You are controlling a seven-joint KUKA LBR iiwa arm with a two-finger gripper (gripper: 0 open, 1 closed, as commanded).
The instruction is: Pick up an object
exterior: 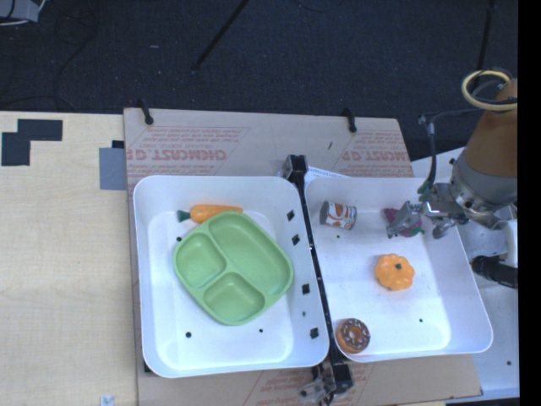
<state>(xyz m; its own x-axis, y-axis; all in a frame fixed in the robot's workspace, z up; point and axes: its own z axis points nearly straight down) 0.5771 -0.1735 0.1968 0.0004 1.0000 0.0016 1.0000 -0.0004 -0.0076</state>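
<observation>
So, working from the left: the left bin (161, 345) is taken up by a green divided plate (233, 266), with a toy carrot (213, 212) tucked just beside its upper edge. Past the divider, the right bin (461, 332) is where the easier pickings are found: a small can (339, 216) lying on its side near the top left corner, an orange pumpkin (395, 271) sat out in the open middle, and a chocolate donut (352, 335) pushed into the lower left corner against the rim. The gripper (407, 221) is seen at the bin's upper right, just above the pumpkin and well apart from the can; honestly, whether it's open or closed can't be told from this angle, and nothing is seen held in it. The pumpkin would probably be the best bet, since it's nearest and clear on all sides. A straight descent centred over it should be used, because a round body is likely to get squirted out by an off-centre squeeze.
</observation>
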